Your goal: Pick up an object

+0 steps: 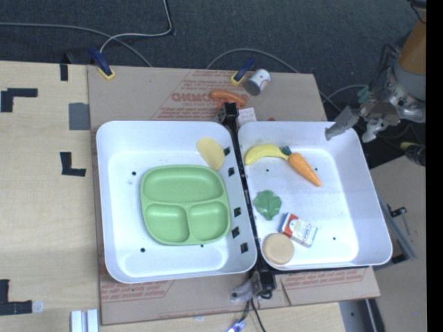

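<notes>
The gripper (349, 124) is seen at the right bin's (360, 251) upper right corner; whether it is wide or narrow cannot be told, and nothing is seen held. A descent from here could be spoiled by striking the rim. The carrot (304, 169) lies nearest, inward and lower-left of it, beside the banana (263, 153).

A robotics lab: two white bins (114, 206) of toy food sit clamped on a cardboard sheet (187, 95) over the table (41, 185), black tape marks (69, 164) on its left side, cables (138, 33) trailing across dark carpet (277, 12) beyond the far edge.
</notes>
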Available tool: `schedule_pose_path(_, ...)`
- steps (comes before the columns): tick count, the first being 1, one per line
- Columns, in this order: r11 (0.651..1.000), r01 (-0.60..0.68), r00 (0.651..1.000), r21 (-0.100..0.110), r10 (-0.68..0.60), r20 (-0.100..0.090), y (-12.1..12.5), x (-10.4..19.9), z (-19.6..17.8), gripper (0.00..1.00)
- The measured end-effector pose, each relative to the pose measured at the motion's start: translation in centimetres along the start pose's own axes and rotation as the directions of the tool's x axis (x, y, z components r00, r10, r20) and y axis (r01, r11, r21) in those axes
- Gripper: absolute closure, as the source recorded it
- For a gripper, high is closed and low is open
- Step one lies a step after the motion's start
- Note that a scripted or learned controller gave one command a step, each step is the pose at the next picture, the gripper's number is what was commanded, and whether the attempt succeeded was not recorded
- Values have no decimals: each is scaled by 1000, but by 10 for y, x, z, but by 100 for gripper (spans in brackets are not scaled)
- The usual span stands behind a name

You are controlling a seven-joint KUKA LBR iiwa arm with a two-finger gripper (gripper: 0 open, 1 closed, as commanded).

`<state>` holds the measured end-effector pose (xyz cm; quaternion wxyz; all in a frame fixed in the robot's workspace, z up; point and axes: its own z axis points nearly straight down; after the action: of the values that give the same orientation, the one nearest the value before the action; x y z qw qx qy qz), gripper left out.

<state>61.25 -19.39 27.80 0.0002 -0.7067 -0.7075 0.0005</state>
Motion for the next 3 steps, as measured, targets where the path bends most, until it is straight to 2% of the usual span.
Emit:
schedule_pose_path(1,1000,1,1000,4,-1,-2,16,12,119,0)
schedule_pose_path(2,1000,1,1000,-3,-1,1,27,56,191,0)
schedule_pose_path(3,1000,1,1000,-4,-1,3,27,56,182,100)
